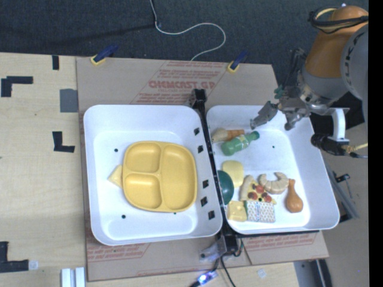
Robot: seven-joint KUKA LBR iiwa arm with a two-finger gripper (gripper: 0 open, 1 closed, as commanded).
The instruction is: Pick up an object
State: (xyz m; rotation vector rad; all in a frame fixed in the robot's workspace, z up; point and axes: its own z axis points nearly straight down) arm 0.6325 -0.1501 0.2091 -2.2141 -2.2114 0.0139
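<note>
Well to the left of the tool we see the left bin (99, 160) on the desk (36, 160), with a yellow divided plate (160, 176) lying in it. Nearer the tool, in the right bin (311, 178), a green bottle (239, 142) lies just below and left of the fingertips, with a carrot (227, 134) touching it. Further below the tool sit a dark green piece (225, 186), a pale yellow piece (233, 171), a patterned square (261, 211), a croissant (276, 183) and a brown drumstick (293, 197). Our tool (276, 119) hangs over the bin's upper part, its two fingers spread apart with nothing between them.
</note>
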